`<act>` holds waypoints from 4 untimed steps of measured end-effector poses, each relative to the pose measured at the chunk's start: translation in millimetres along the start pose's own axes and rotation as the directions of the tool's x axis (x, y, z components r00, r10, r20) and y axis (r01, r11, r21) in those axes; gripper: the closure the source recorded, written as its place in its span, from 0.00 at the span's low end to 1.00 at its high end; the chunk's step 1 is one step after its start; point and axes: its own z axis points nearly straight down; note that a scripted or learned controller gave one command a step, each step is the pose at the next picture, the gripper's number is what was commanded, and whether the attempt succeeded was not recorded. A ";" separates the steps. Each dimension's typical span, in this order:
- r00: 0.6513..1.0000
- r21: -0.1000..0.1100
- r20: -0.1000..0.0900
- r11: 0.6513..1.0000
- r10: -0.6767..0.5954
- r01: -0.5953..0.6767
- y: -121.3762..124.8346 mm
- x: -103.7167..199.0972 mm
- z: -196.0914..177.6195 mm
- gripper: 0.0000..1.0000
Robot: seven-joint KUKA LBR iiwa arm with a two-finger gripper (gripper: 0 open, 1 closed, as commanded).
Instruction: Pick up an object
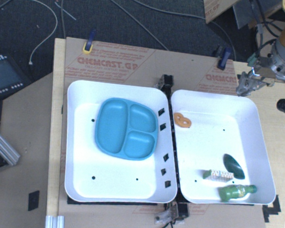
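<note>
The gripper (pixel 245 86) hangs past the right bin's (pixel 260 142) far edge; whether it grips anything, I cannot tell. A green bottle (pixel 236 191) lies on its side at that bin's near right corner.

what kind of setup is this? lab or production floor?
Most likely a research lab bench, not production: two white bins clamped onto a cardboard sheet, loose cables trailing over dark carpet, and toy-like items such as a green bottle as pick targets.
</note>
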 end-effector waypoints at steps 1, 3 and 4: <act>1.000 0.001 -0.002 1.000 -0.002 0.002 -3.9 62.7 -0.2 1.00; 1.000 0.002 -0.001 1.000 -0.001 0.001 -13.0 167.4 -2.0 1.00; 1.000 0.003 -0.001 1.000 -0.001 0.001 -22.5 219.7 3.2 1.00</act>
